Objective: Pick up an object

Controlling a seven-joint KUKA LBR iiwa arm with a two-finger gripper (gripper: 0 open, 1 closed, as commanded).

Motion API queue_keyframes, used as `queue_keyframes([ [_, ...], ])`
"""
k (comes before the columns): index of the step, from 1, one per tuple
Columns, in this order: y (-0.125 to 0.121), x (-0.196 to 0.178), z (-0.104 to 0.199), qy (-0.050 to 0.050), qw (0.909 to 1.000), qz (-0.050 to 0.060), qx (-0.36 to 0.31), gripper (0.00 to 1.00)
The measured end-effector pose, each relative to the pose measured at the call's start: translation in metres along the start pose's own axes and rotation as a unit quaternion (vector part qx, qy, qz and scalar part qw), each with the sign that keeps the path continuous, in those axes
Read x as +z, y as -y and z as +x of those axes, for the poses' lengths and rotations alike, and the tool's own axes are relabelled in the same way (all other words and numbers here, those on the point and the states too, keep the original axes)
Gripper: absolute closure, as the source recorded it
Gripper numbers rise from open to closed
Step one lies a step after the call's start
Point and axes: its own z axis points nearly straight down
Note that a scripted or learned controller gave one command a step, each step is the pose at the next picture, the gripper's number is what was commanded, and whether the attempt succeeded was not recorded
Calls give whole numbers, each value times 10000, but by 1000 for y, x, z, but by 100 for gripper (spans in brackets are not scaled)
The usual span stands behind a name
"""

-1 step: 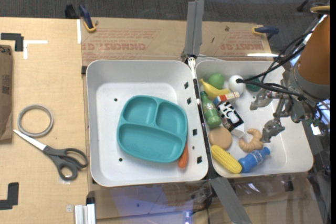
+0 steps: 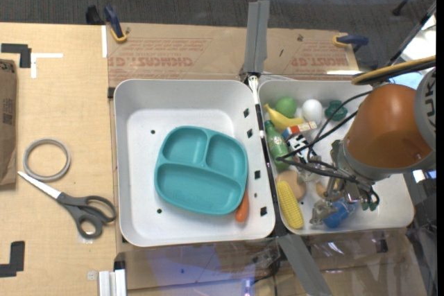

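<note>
My gripper (image 2: pixel 332 202) hangs low in the right bin (image 2: pixel 397 215), under the orange-banded wrist (image 2: pixel 385 128), among a clutter of small items. A blue object (image 2: pixel 338 218) lies just below it and a yellow corn cob (image 2: pixel 290 203) lies to its left. Further back in that bin are a green ball (image 2: pixel 285 107), a white ball (image 2: pixel 312 108), a yellow banana (image 2: pixel 282 119), a green bottle (image 2: pixel 277 145) and a small teal piece (image 2: pixel 336 109). The wrist and cables hide much of what lies beneath them.
The left bin (image 2: pixel 132 149) holds a teal divided plate (image 2: pixel 201 170) with an orange carrot (image 2: pixel 241 208) by its lower right corner. On the bench at the left lie grey scissors (image 2: pixel 76 206) and a tape ring (image 2: pixel 46 158). A grey divider post (image 2: pixel 256 38) rises between the bins.
</note>
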Motion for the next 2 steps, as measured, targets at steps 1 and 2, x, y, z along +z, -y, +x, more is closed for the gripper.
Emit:
queue_keyframes([
  [1,71,-12,-20,-25,9970,-10,-770,0],
  [2,34,4,-11,-30,9990,-12,-439,0],
])
